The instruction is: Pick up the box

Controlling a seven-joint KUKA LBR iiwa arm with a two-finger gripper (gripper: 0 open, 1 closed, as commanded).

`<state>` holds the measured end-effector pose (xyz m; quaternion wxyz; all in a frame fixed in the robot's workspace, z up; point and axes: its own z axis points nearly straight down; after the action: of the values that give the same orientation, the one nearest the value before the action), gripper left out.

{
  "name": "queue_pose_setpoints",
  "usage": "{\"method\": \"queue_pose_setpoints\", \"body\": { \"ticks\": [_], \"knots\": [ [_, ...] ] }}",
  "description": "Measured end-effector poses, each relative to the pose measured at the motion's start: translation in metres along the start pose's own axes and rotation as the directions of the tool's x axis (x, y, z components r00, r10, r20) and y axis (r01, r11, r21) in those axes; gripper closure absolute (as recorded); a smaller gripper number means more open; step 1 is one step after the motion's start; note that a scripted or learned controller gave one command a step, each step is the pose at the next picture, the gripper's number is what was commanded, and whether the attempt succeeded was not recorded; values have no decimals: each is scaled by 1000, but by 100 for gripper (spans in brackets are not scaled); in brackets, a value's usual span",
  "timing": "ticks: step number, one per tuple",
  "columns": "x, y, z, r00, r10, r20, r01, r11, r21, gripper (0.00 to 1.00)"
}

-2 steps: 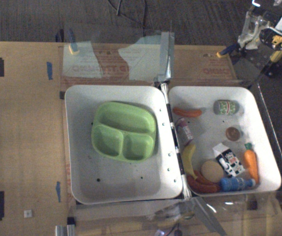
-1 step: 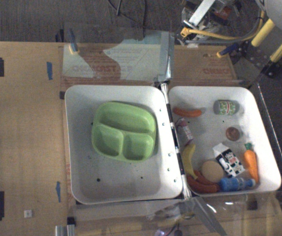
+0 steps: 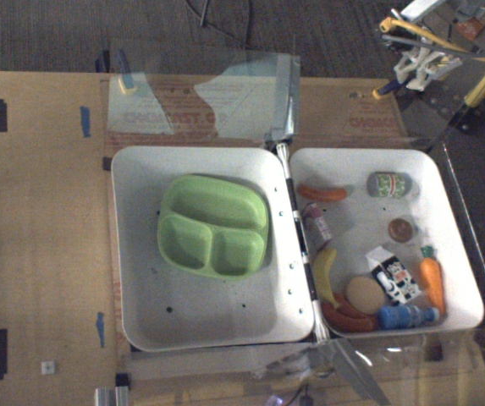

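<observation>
Two white bins (image 3: 132, 252) on plywood bench (image 3: 39, 244).

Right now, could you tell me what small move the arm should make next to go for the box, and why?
Probably carry the claw down and toward the right bin, until it is above the box. The claw sits beyond the bins' far right corner, while the box lies near the bin's front, between a carrot and a round bun.

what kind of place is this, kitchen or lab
Most likely a robotics lab bench, not a kitchen: two white bins on a taped wooden bench, toy food like a carrot and a small box, and a robot hand above.
</observation>
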<state>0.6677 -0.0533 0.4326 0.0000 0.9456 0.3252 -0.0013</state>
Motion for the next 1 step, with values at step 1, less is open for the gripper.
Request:
{"method": "queue_pose_setpoints", "body": {
  "ticks": [1],
  "knots": [
    [-2,-10,75,1000,16,2,-16,1000,3,100]
  ]
}}
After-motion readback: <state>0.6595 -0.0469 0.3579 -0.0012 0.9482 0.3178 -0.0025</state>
